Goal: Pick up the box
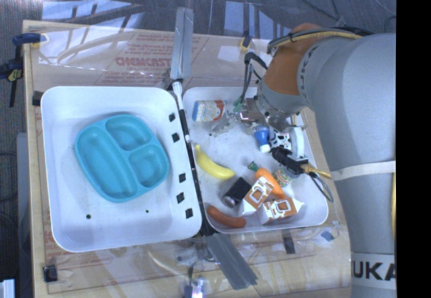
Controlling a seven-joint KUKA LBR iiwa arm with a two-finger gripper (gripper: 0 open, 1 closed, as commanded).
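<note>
In the right bin (310,212), a small white carton box with blue and orange print (207,111) lies near the far left corner. Two white boxes with orange patterns rest near the front, one (262,190) leaning on the other (280,209). My gripper (226,122) is low over the far part of this bin, just right of the carton and very close to it. Nothing is visibly held. The grey wrist and its orange band (286,74) hang above the bin's far right side.
A yellow banana (214,164), a black block (237,191), a brown sausage (227,217), a blue-capped bottle (262,139) and a small orange item (267,175) share the right bin. The left bin (60,222) holds a blue divided plate (121,156).
</note>
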